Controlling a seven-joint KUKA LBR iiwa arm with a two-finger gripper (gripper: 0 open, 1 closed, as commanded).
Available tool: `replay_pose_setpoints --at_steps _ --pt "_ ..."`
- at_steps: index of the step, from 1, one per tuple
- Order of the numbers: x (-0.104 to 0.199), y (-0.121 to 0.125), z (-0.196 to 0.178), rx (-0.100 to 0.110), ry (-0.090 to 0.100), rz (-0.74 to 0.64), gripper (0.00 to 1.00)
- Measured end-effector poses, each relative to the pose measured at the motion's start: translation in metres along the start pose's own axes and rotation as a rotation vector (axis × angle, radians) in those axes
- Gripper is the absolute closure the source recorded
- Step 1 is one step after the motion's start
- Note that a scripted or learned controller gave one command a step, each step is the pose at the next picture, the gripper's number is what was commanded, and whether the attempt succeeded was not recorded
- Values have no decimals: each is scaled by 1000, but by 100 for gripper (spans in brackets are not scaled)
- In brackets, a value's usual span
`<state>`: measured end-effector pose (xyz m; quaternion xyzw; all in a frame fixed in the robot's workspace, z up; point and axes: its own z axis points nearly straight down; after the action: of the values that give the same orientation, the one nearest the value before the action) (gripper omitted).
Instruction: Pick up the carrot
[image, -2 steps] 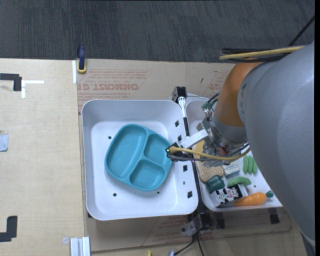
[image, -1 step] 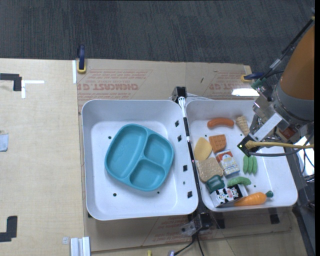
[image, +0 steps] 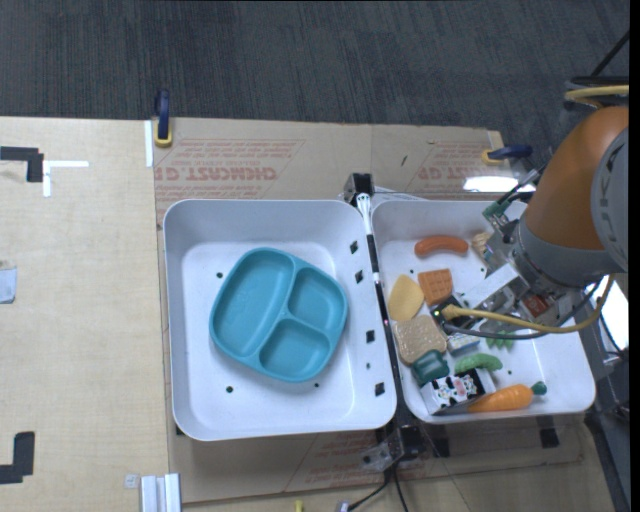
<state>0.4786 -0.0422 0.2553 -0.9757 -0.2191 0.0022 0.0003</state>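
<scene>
Still, carrot (image: 503, 399) lies in right bin (image: 570, 385), arm (image: 585, 200) above.

Carrot (image: 503, 398) lies at front edge of rt bin (image: 570, 385) w/ other toy foods, blue plate (image: 278, 314) in left bin (image: 190, 330), gripper (image: 450, 360) low over rt bin.

shallow white plastic bins: 2 (image: 180, 330) (image: 575, 385) | teal three-compartment plastic plate: 1 (image: 278, 315) | orange toy carrot with green tip: 1 (image: 505, 398) | orange-red toy sausage: 1 (image: 441, 245) | square orange cracker: 1 (image: 434, 285) | pale yellow chip-shaped piece: 1 (image: 405, 298)
</scene>
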Motion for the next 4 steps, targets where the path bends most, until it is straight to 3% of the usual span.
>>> replay_pose_setpoints --at_steps 1,2,3,4 --pt "0 0 0 0 0 0 0" --pt "58 -75 65 2 -2 -3 0" --pt "58 -73 57 3 -5 -9 100" --pt "47 -66 -54 -3 3 106 100"
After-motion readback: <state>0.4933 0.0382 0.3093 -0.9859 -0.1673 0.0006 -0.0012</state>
